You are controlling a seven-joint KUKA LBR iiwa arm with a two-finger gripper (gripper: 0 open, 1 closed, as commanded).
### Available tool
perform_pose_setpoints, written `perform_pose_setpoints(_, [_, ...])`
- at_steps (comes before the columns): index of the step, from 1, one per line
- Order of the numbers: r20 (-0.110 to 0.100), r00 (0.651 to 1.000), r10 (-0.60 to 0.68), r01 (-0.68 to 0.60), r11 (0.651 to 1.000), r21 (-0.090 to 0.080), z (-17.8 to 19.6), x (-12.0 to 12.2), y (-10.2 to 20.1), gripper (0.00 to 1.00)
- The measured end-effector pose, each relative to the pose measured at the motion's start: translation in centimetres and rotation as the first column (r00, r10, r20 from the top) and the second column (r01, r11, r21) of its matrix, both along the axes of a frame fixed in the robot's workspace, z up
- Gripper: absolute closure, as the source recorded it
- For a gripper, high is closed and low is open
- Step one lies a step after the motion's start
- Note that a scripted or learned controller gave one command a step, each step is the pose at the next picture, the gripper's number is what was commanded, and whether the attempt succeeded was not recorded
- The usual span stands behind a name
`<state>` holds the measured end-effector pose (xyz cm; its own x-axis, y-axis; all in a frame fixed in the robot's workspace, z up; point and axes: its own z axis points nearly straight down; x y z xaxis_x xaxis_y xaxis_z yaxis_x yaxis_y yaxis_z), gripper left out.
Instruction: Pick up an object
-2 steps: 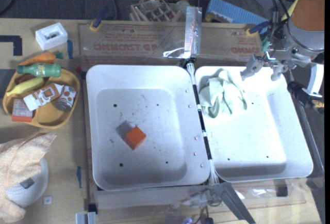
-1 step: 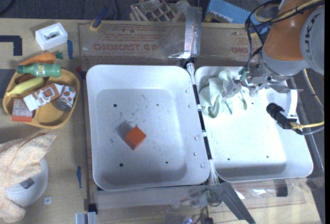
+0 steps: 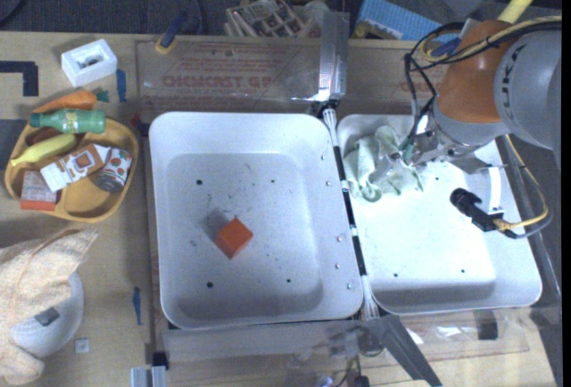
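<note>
An orange cube [image 3: 234, 236] lies in the left bin [image 3: 178, 153], a little left of its middle. A crumpled pale green and white object [image 3: 368, 169] lies in the upper left part of the right bin [image 3: 446, 278]. My gripper [image 3: 403, 159] is low over the right side of that pale object, with the grey arm and its orange band reaching in from the upper right. The gripper's tip blends into the pale object, so any contact is unclear.
A yellow bowl [image 3: 89, 202] of toy food stands left of the bins. A beige cloth [image 3: 40, 274] lies at the lower left and a small white box [image 3: 89, 61] at the upper left. A clear plastic sheet [image 3: 232, 78] lies behind the left bin.
</note>
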<state>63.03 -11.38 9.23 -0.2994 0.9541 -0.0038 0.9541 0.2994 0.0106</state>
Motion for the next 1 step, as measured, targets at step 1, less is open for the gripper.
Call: perform_pose_setpoints(1, [-0.007,1.000,0.024,-0.024,1.000,-0.001,8.96,2.42,0.76,0.00])
